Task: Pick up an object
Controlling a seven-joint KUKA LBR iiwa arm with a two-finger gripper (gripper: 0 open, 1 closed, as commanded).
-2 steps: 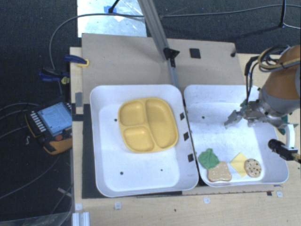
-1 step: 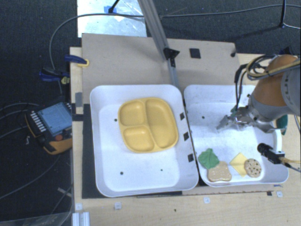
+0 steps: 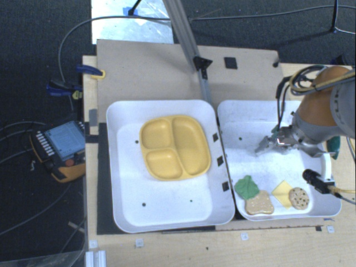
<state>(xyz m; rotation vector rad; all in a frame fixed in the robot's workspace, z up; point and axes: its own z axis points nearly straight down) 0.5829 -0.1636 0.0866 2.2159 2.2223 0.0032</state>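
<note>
Along the near edge of the right bin [image 3: 233,115] we see a green leaf [image 3: 246,186], a bread slice [image 3: 259,205], a cheese piece [image 3: 282,193] and a cookie [image 3: 298,198]. Farther back, our gripper [image 3: 266,145] hangs over bare floor, jaws apart, gripping nothing. Left, a yellow divided plate [image 3: 174,147] sits in the other bin [image 3: 125,204].

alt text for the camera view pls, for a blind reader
A grey arm's gripper hangs over the right bin, above a green leaf, bread slice, cheese and cookie. A yellow divided plate sits in the left bin.
</note>
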